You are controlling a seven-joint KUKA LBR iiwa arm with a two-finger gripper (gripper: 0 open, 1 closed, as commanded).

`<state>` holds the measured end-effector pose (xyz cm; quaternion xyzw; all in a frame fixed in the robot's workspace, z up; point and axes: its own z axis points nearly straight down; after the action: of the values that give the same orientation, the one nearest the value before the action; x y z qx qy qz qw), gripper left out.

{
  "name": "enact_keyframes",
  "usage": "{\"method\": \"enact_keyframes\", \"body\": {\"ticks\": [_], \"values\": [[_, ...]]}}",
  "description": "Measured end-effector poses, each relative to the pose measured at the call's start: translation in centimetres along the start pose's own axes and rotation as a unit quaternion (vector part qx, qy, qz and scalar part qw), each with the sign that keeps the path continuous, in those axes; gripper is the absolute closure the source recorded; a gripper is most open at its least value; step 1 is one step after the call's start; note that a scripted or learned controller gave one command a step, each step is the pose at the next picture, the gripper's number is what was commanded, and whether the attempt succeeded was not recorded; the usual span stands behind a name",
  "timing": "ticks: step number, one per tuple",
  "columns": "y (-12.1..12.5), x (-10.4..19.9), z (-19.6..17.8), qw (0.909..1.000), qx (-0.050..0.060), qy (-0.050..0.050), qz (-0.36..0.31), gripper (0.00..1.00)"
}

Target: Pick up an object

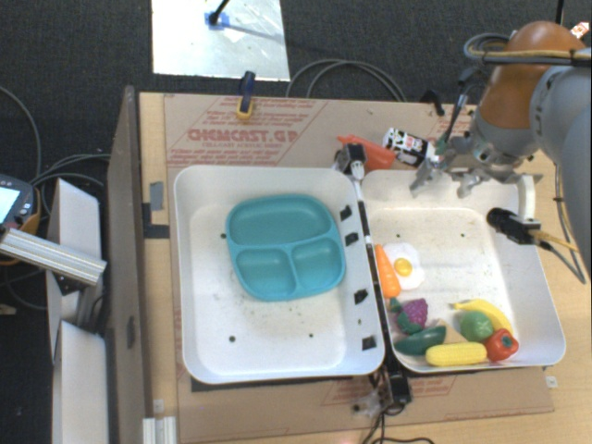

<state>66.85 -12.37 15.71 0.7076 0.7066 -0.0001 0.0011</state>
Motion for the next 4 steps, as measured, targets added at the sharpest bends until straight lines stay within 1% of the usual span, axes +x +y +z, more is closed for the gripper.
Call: {"method": "enact_keyframes", "body": {"ticks": [1, 2, 3, 4], "values": [[0.1, -7.0, -5.0, 1.0, -0.003, -0.001, 0.0, 0.0], [-5.1, -1.5, -0.6, 1.0, 0.002, 0.002, -0.003, 0.0], [0.3, 4.2, 6.3, 1.0, -0.002, 0.001, -0.006, 0.0], [0.1, 3.9, 5.0, 1.0, -0.002, 0.001, -0.003, 1.0]]}}
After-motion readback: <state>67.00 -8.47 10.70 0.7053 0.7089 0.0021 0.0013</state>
